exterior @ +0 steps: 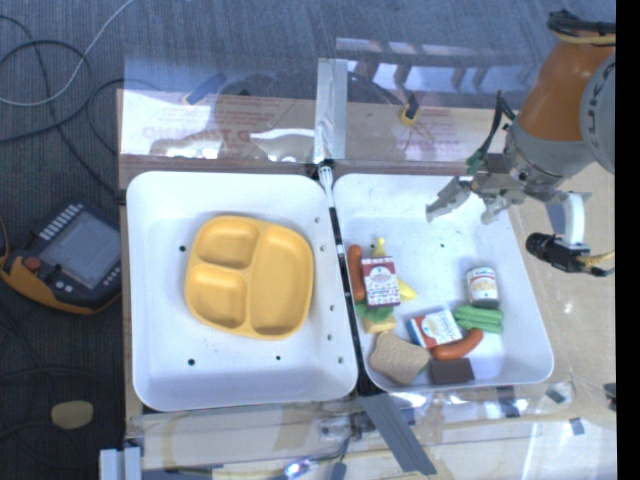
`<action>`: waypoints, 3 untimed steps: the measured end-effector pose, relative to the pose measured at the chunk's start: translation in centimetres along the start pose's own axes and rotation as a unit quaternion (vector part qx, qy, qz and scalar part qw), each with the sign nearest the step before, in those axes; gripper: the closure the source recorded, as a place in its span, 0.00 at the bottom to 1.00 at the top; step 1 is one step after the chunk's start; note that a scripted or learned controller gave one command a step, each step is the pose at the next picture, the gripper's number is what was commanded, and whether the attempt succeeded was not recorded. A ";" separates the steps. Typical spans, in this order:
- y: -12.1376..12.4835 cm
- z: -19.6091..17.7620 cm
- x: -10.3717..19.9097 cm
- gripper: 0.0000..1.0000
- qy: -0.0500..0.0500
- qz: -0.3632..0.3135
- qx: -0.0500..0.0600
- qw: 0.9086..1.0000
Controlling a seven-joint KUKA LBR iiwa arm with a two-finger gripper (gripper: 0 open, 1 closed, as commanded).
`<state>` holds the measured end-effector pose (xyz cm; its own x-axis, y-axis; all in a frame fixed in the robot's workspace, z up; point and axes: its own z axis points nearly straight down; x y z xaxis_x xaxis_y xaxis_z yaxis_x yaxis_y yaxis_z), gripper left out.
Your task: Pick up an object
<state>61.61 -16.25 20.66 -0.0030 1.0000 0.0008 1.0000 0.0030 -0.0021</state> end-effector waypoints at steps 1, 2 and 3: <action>-0.9 -5.8 -0.4 0.00 -0.002 0.074 -0.001 0.997; -4.5 3.5 -4.6 0.00 -0.001 0.103 0.000 0.995; -5.7 4.9 -3.3 0.00 -0.001 0.057 0.000 0.998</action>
